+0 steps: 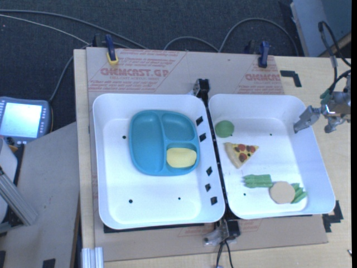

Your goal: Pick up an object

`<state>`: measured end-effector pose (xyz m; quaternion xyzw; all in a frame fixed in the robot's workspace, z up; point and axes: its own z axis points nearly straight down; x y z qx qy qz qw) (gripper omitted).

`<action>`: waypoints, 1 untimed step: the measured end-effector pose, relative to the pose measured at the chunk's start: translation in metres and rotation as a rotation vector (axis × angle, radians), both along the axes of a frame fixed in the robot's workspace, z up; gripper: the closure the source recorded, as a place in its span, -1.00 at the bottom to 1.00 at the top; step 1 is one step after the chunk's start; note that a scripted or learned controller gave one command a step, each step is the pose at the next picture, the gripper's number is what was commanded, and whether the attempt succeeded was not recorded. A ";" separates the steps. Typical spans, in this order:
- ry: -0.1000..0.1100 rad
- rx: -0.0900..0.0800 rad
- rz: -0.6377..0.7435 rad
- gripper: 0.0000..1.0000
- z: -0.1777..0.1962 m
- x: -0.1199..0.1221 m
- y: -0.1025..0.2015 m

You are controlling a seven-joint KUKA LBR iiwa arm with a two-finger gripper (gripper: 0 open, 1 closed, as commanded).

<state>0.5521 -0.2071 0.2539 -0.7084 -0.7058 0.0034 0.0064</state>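
Poised open and empty at the right bin's (312,149) far rim, gripper (319,120) fingers spread for a descent, with pizza (241,151), green ball (224,129), cookie (281,192) and beans (257,180) loose below, well apart, easy pickings.

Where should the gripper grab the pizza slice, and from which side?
Probably from straight above, closing across the narrow half of the pizza slice toward its tip. It lies flat in the right bin with bare floor all around, and the wide crust end may exceed the gripper's span.
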 end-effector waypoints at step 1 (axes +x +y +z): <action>-0.013 -0.003 0.004 -1.00 0.007 0.003 0.001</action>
